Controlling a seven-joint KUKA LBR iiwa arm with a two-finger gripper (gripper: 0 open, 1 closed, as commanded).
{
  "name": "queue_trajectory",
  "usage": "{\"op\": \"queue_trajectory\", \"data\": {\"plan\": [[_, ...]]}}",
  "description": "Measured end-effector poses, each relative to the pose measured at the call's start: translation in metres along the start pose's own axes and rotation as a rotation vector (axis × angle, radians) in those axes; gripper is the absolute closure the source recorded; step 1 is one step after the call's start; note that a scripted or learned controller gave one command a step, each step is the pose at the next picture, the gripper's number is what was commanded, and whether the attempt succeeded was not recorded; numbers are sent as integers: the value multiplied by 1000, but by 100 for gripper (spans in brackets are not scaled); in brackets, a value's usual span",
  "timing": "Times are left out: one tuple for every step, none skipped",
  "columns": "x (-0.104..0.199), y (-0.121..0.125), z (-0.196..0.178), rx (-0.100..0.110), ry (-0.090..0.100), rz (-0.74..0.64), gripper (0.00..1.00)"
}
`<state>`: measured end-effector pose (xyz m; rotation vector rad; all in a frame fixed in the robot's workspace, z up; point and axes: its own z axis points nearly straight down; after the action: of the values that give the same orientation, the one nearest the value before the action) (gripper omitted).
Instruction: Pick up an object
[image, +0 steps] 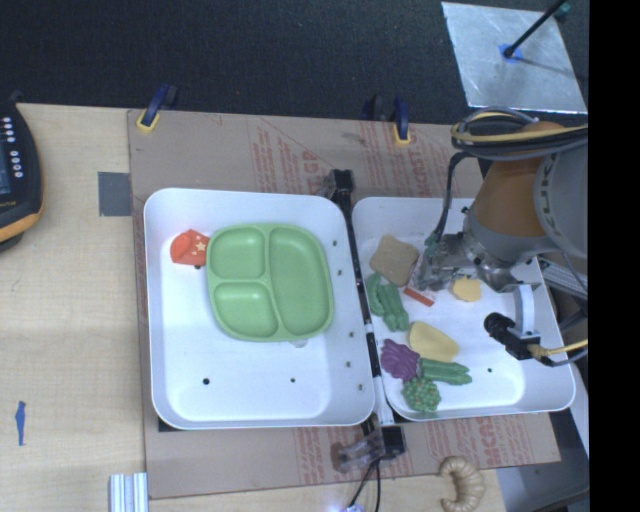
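My gripper (432, 272) hangs low in the right bin (500, 395), its tip just above a small orange-red piece (420, 296). Beside it to the left lies a tan bread slice (394, 260). A green pea pod (386, 302) runs along the bin's left side. A small yellow round piece (466, 290) sits right of the gripper. Toward the front are a yellow wedge (432, 341), purple grapes (399, 358), a green vegetable (445, 372) and broccoli (421, 396).
The left bin (180, 390) holds a green divided plate (270, 281) and a red piece with a star (189, 248) at its back left. A black divider runs between the bins. Clamps hold the cardboard at the back edge.
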<state>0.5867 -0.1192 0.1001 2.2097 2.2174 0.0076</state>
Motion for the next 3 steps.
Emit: {"op": "queue_trajectory", "data": {"plan": [[-14, -41, -1, -14, -2, -2, 100], [61, -35, -98, 5, 7, -8, 100], [57, -38, -92, 15, 5, -1, 0]]}}
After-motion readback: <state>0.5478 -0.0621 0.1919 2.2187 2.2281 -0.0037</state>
